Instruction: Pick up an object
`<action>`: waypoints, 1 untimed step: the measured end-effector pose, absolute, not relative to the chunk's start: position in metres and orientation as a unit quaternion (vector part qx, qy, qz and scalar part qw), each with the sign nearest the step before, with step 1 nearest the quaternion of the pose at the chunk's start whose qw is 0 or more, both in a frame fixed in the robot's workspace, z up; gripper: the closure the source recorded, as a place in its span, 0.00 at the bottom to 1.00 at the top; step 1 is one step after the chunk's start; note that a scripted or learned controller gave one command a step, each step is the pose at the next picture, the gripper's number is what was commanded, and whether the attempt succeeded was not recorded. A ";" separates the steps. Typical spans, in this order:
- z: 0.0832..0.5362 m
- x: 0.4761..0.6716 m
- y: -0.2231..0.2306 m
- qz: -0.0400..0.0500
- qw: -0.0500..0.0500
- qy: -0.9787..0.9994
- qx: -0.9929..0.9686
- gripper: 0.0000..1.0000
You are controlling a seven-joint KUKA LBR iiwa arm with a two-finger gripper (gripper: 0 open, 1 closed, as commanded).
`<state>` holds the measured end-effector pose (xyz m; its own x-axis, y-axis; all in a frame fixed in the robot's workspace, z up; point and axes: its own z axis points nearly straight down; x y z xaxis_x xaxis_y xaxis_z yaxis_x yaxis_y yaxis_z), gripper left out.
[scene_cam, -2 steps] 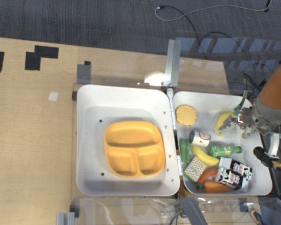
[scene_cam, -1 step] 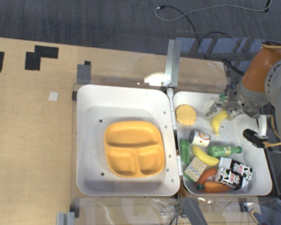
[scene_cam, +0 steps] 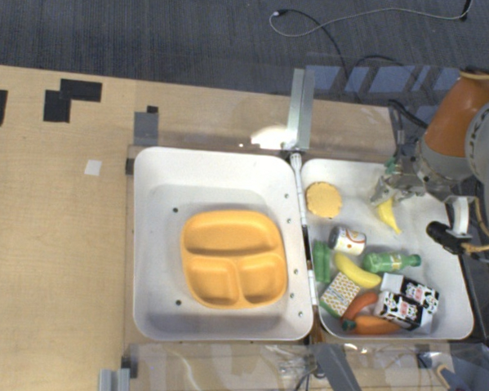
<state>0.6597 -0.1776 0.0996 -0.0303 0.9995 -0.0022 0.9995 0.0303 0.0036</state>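
Your gripper [scene_cam: 398, 189] is hanging over the right bin [scene_cam: 467, 321], fingers closing on a small yellow piece [scene_cam: 389, 213]; banana [scene_cam: 356, 270] and green bottle [scene_cam: 391, 261] are lying nearby.

Big round arm [scene_cam: 475, 129], grey with a wide orange band near the wrist. Dark cables down its side. Small silver metal pincer [scene_cam: 398, 187] at the tip, with thin shiny fingers. Black part with a white bit lower down.
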 end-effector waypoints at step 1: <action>0.182 0.660 -0.108 0.003 0.004 0.745 0.667 1.00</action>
